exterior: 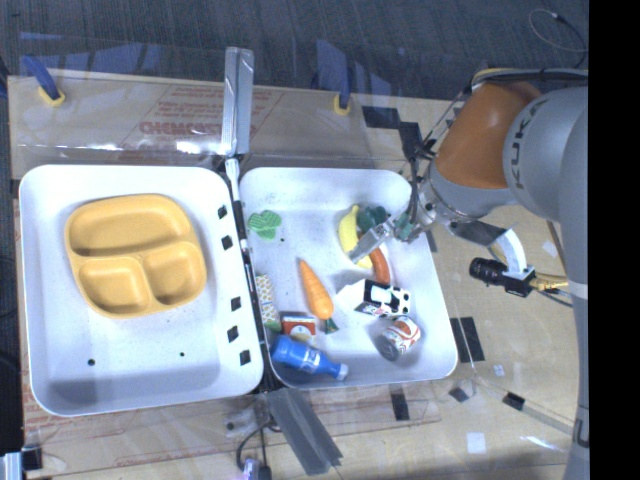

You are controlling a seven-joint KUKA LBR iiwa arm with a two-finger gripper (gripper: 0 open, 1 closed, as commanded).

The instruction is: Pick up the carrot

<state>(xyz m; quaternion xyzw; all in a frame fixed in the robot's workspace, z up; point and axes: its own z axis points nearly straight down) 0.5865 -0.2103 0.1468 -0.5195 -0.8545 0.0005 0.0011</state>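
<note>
A: Where is the tool [372, 240]?

B: Low in the right bin [425, 363], near its right wall. It hangs over a banana [348, 230] and a small orange piece [381, 265]. Whether it is parted or closed, one cannot tell; nothing can be seen clamped in it.

A: And the carrot [316, 287]?

B: It lies flat on the bin floor, mid-bin, left of the tool and apart from it, tip toward the far side. A blue bottle [307, 359] lies nearer the front, a green piece [265, 223] farther back.

A: So how far along?

B: By the look of it, nothing is done. The carrot is untouched; the tool must shift left, descend, grip and lift. The yellow tray [135, 252] in the left bin [40, 298] plays no part.
</note>
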